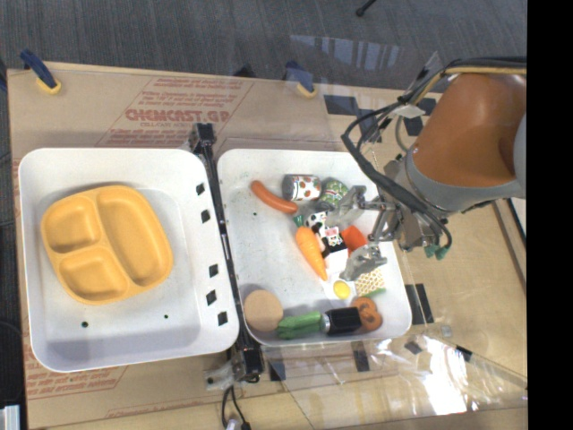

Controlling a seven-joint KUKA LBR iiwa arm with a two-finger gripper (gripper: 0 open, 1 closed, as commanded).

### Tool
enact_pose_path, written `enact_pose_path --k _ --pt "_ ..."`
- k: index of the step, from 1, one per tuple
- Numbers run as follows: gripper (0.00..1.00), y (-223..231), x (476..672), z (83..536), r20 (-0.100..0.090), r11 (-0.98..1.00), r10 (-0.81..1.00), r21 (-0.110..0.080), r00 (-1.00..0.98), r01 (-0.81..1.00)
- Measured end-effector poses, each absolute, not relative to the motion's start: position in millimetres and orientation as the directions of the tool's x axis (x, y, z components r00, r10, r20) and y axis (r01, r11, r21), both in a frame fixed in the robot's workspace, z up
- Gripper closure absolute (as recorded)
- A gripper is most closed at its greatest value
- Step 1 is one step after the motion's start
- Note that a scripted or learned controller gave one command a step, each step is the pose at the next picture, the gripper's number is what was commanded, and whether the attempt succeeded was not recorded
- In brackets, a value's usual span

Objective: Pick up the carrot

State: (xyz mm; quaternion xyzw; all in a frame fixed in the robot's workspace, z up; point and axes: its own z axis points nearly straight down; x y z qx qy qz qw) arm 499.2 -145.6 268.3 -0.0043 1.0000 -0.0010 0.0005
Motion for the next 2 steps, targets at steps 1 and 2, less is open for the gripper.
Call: enact_pose_path --k 1,2 --pt "0.0 -155 515.5 138 0.015 0.999 -0.042 0.005 -0.999 -0.042" --pt "0.0 -184 547.0 93 -0.003 0.968 0.25 0.004 -0.968 0.25"
